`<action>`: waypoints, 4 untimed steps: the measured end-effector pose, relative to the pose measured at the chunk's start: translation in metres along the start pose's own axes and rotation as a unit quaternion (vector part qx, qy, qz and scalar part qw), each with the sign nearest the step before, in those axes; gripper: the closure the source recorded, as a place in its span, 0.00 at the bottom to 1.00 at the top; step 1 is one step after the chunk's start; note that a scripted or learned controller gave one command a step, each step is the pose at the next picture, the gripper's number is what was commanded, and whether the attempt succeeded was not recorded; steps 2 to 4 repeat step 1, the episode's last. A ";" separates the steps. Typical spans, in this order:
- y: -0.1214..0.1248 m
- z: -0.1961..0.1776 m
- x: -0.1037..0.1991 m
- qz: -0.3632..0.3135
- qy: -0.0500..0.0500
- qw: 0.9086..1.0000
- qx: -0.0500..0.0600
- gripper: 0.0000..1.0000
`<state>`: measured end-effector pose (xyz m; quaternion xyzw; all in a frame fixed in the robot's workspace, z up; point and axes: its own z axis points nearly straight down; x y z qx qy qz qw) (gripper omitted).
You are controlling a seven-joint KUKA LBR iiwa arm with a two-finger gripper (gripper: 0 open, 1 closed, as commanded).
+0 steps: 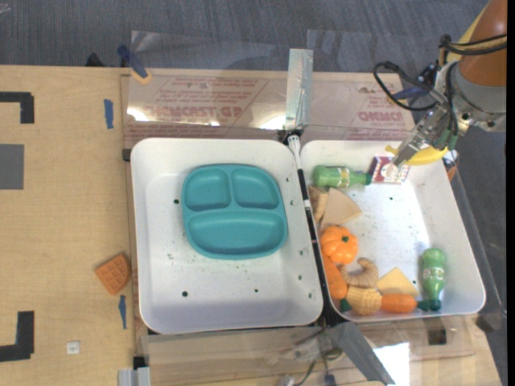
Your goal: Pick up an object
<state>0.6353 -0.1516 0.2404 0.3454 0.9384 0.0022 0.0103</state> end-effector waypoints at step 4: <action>0.006 0.007 0.060 -0.024 0.007 1.000 0.004 1.00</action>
